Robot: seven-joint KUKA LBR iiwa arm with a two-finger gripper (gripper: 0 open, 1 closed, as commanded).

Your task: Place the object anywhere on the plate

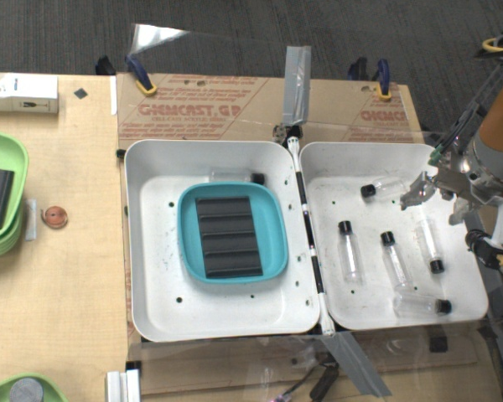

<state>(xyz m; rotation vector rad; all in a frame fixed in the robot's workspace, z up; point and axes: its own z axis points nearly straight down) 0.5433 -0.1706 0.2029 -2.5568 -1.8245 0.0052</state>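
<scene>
I'm reading red print on the cardboard sheet [235, 107] lying behind the two bins, upper middle of the frame: it looks like "GEMCAST", though the letters are faint and I can't vouch for every one. The same red print shows again at upper right, cut off. The smaller lines beneath stay illegible.

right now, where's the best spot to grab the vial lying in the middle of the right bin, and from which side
Take that vial around the middle of its clear tube, below the black cap, coming straight down from above. It lies flat on the bin floor, long axis running roughly up-down in the view, so the fingers should probably close across its narrow width. Its neighbour lies apart to the left, leaving room. The gripper sits up right.
</scene>
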